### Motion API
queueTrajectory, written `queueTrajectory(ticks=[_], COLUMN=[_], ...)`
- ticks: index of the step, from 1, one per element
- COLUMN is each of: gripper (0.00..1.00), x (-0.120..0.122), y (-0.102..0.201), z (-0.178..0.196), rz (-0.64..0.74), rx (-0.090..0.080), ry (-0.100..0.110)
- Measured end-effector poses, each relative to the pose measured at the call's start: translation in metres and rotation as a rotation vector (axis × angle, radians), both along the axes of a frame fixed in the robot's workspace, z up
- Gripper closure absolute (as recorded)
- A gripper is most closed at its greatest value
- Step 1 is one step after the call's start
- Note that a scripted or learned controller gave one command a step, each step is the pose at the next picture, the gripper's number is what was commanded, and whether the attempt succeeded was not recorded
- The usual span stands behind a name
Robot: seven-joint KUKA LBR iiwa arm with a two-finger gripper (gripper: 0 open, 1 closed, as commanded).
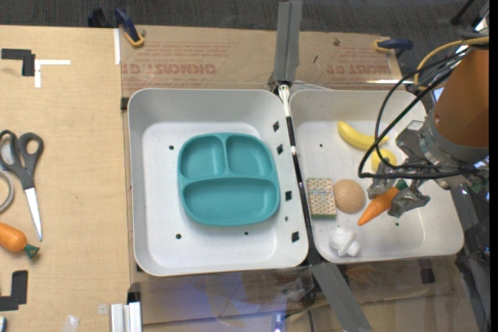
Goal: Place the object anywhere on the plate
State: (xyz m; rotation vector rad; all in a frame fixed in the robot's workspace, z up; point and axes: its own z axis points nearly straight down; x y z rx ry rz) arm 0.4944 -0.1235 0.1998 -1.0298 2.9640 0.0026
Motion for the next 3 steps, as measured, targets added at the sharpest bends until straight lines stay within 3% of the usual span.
queueTrajectory(ticks=[1, 2, 3], gripper=[1.0, 1.0, 0.0], x=[0.005, 0.034, 0.034], y=[0.122, 0.202, 0.202], z=[-0.008, 0.044, 0.044], rz=[0.076, 0.204, 0.202], rx=[-0.001, -0.001, -0.001], ry=[0.002, 0.0, 0.0])
